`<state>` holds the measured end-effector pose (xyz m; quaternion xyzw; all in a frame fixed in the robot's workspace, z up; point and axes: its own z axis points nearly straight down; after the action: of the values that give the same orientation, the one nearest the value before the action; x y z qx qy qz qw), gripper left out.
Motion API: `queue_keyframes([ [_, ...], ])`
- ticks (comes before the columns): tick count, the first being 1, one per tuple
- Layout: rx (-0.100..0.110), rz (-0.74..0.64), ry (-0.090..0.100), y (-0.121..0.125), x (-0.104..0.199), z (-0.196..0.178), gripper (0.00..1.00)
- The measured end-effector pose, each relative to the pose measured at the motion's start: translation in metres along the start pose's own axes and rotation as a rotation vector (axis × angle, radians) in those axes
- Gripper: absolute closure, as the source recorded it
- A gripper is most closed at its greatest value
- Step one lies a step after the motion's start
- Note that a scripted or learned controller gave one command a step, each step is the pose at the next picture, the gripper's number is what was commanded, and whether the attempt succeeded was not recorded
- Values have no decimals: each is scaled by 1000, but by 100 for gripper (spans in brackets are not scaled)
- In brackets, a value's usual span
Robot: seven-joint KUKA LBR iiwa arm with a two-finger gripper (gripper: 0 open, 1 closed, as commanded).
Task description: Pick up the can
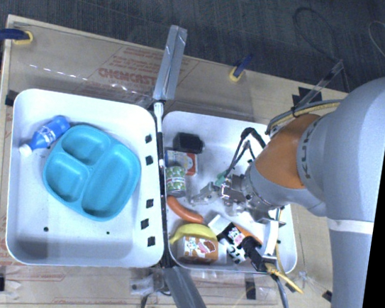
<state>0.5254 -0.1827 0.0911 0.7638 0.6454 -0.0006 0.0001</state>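
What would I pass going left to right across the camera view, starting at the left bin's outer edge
Blue bottle → blue divided tray → the wall between the two bins → can → claw → orange band on the arm.

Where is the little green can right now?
The small green-labelled can lies in the right white bin, by its left wall, between a black block and an orange carrot.
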Motion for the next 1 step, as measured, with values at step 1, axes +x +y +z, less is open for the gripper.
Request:
queue_keyframes([
  [1, 0, -4, 0, 0, 0, -9, 100],
])
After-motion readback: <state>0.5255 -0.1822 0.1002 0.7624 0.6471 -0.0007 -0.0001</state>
